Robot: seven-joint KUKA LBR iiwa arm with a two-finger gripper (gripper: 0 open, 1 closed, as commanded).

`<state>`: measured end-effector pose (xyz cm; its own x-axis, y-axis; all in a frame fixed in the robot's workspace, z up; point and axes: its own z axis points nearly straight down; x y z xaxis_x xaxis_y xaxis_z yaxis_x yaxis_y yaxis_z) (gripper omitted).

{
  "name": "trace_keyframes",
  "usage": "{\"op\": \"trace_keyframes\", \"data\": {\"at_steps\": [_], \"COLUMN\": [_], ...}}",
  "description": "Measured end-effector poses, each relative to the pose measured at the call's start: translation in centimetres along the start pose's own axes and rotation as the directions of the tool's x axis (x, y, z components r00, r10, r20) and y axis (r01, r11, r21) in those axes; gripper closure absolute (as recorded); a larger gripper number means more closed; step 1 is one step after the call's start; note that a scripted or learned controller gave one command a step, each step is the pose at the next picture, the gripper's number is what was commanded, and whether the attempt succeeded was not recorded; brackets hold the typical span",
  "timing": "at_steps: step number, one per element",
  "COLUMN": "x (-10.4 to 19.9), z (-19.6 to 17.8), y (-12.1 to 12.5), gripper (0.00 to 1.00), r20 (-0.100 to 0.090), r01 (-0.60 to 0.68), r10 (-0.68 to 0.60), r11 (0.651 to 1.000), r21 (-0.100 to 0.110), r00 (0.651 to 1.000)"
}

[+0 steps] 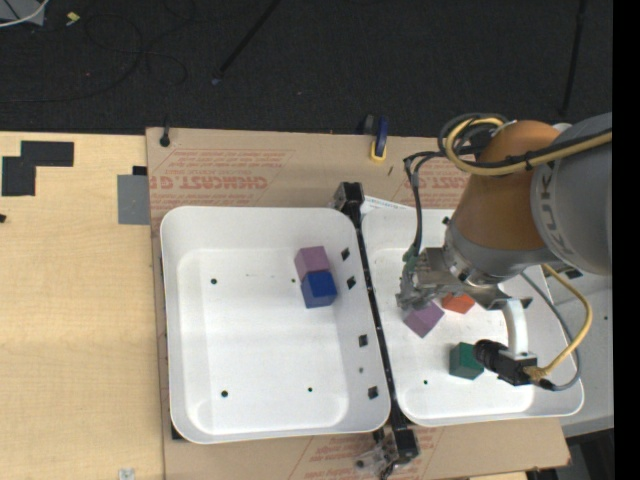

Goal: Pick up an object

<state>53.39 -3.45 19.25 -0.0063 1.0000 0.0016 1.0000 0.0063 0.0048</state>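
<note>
Nearest up is the green block [463, 361], close to the near edge of the right bin [560, 408], with bare white floor between it and the near-left corner. Just beyond it, around mid-bin, a tilted purple block [424, 319] sits right at the fingers [413, 290]. An orange block [458, 305] is just beside it, toward the right wall. The arm [510, 208] hangs over the far half of that bin, so whatever's under it is hidden. I honestly can't tell how far open the fingers are, or whether they've got the purple block or are only touching it.

The left bin [200, 368] has heaps of room, with its whole near half and left side bare. A blue block [320, 289] and a second purple cube [312, 260] touch each other toward the far-right part, clear of the walls.

Both bins sit on a cardboard sheet [240, 168] with red print, on a pale wood surface [70, 318]. There's a blue and yellow clamp [378, 140] at the sheet's far edge, then dark floor [300, 48] with cables.
</note>
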Motion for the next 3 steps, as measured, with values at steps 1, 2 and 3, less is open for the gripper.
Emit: {"op": "trace_keyframes", "data": {"at_steps": [1,2,3], "x": [4.3,7.3,8.9], "z": [0.6,0.6,-3.2], "y": [2.4,4.1,11.4], "gripper": [1.00,1.00,1.00], "r20": [0.001,0.001,0.002], "r01": [-0.005,-0.005,-0.006], "r10": [0.005,0.005,0.006], "r11": [1.000,1.000,1.000], "r21": [0.007,0.007,0.001], "r00": [1.000,1.000,1.000]}}
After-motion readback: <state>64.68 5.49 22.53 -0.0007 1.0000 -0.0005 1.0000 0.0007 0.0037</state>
